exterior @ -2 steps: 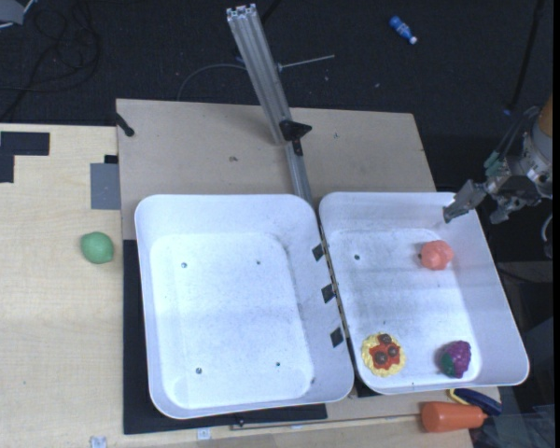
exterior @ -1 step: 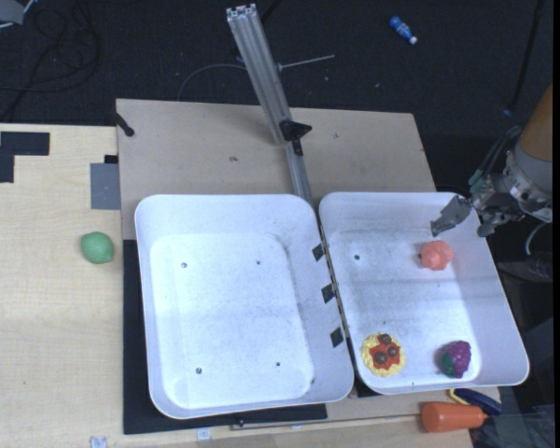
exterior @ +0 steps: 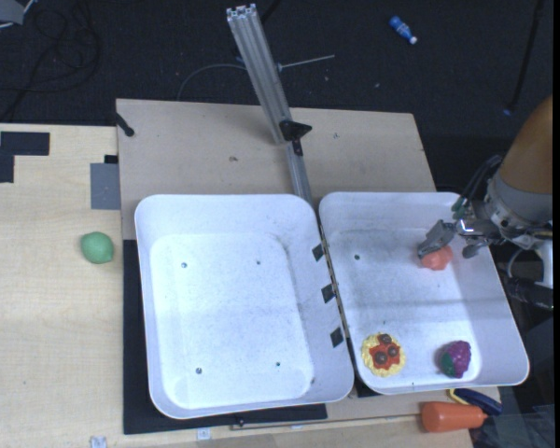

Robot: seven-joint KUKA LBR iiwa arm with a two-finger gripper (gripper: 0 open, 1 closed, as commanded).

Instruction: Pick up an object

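Observation:
A small salmon-orange object [exterior: 436,260] lies in the right bin [exterior: 392,217], near its right wall. My gripper [exterior: 446,247] reaches in from the right and hangs just over it, open; the left fingertip [exterior: 427,245] sits right at the object's upper edge. Nothing is held between the fingers. At the front of the same bin lie a yellow disc with red spots [exterior: 383,354] and a purple grape-like toy [exterior: 455,357].
The left bin [exterior: 159,217] stands beside the right one. A green ball [exterior: 97,247] rests on the bench to the left. An orange carrot-like toy [exterior: 451,416] lies outside the right bin's front edge. A slanted metal rail [exterior: 266,73] rises behind the bins.

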